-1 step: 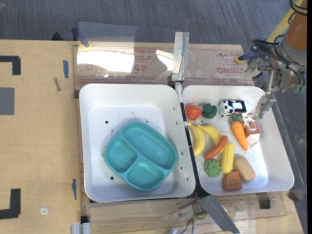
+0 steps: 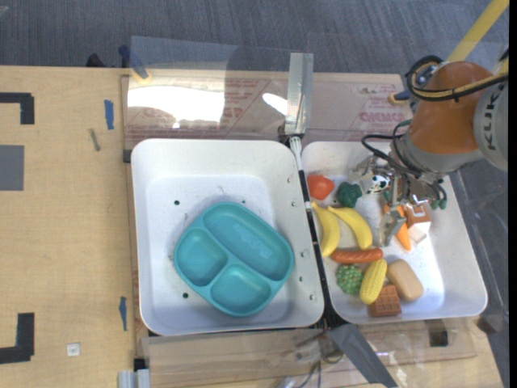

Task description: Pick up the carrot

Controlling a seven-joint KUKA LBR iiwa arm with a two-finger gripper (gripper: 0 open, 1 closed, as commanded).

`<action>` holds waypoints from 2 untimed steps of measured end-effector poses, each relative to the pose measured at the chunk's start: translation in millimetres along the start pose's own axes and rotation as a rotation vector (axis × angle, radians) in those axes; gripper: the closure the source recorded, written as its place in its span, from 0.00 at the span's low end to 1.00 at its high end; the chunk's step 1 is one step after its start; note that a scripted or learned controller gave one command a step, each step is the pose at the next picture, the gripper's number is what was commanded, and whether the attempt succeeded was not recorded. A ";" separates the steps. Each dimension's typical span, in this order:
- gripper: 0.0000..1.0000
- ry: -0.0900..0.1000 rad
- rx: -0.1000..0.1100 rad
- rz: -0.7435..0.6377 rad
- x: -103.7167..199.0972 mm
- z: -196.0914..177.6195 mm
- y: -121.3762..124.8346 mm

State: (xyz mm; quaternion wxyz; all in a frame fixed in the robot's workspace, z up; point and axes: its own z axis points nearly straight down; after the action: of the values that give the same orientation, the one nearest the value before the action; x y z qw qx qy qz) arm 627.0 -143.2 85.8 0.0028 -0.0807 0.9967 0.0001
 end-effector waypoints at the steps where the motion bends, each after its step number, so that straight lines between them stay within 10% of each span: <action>1: 0.00 0.005 -0.002 -0.305 103.1 0.2 -5.6; 2: 1.00 -0.005 0.002 -0.309 99.0 -12.4 -3.9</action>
State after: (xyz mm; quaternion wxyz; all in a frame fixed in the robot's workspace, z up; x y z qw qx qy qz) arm 529.8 -163.1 97.7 0.0053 -0.2331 0.9724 -0.0013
